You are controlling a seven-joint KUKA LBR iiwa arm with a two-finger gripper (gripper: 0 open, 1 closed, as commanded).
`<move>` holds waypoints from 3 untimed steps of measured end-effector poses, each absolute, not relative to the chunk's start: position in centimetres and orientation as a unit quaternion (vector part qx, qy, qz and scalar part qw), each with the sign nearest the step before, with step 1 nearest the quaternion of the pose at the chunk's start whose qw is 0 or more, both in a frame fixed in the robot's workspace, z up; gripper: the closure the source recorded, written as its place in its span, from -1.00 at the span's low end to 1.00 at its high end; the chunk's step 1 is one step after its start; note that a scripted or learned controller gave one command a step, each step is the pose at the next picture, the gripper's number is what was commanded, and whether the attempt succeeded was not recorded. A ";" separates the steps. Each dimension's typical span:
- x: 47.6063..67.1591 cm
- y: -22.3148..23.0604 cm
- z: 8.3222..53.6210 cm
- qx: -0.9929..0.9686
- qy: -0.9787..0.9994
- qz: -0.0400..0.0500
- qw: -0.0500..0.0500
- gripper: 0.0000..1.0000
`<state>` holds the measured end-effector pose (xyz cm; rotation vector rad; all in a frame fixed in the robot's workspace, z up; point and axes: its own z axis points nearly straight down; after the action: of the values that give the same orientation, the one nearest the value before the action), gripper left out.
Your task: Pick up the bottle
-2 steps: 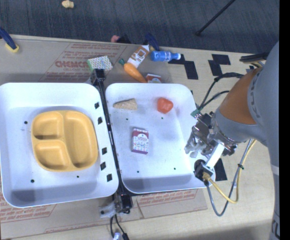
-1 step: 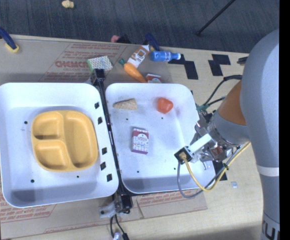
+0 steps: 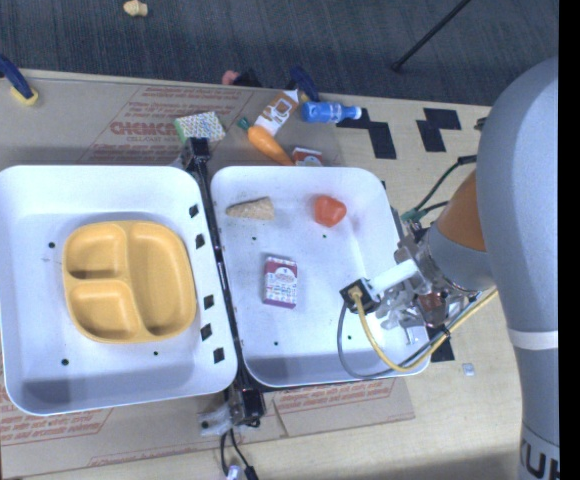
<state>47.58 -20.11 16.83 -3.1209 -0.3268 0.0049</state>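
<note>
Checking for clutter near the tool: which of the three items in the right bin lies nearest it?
The red-and-white packet, mid-bin, lies nearest the tool. The orange-red piece and tan bread-like piece sit farther off by the bin's far wall.

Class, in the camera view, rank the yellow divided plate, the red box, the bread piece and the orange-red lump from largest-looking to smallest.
1. Yellow divided plate
2. Red box
3. Bread piece and orange-red lump: too alike to rank.

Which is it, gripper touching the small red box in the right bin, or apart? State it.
Apart. The camera view shows bare white bin floor between the gripper at the bin's right edge and the small red box.
</note>
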 end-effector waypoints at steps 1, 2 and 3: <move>47.6 -21.0 17.0 -0.995 -0.103 0.001 0.002 1.00; 47.6 -21.1 18.0 -0.995 -0.104 0.001 0.001 1.00; 47.6 -21.1 18.4 -0.995 -0.104 0.000 0.001 1.00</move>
<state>47.64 -21.08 18.43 -3.1229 -0.3277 0.0014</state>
